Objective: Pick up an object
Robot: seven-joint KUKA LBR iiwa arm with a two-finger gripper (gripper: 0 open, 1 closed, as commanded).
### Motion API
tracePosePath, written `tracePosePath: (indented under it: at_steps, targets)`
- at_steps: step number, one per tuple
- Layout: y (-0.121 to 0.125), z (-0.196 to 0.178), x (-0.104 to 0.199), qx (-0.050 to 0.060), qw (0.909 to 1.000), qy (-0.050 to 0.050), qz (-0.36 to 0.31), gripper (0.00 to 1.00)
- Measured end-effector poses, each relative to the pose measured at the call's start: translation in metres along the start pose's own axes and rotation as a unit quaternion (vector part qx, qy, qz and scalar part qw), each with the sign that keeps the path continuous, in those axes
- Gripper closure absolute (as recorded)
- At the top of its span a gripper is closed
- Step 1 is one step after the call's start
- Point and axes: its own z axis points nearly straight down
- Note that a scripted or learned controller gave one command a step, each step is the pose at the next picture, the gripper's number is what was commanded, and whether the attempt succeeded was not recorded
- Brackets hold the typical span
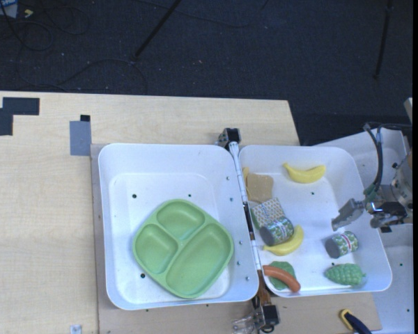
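The right bin holds several small objects. A yellow banana lies near its far wall, and a tan square piece sits by the divider. Below that is a patterned grey box, a small can and a second banana. A grey-and-green can lies on its side at the right, with a green bumpy toy in front of it. A red sausage rests on a green item at the near wall. My gripper hangs just above and beside the grey-and-green can, with nothing seen in it.
The left bin holds a green divided plate. The arm's wrist and cables stand over the right bin's right rim. The wooden bench stretches to the left. A yellow-handled tool lies in front of the bins.
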Motion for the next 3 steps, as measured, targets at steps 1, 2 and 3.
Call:
tracePosePath:
  at_steps: [1,2,3]
  targets:
    - [0.0439,0.1525,-0.0165,0.0,1.0,0.0,0.0,0.0]
    - [0.0432,0.1451,-0.0177,0.002,1.0,0.001,0.003,1.0]
    - [0.0431,0.1451,-0.0177,0.002,1.0,0.001,0.003,0.0]
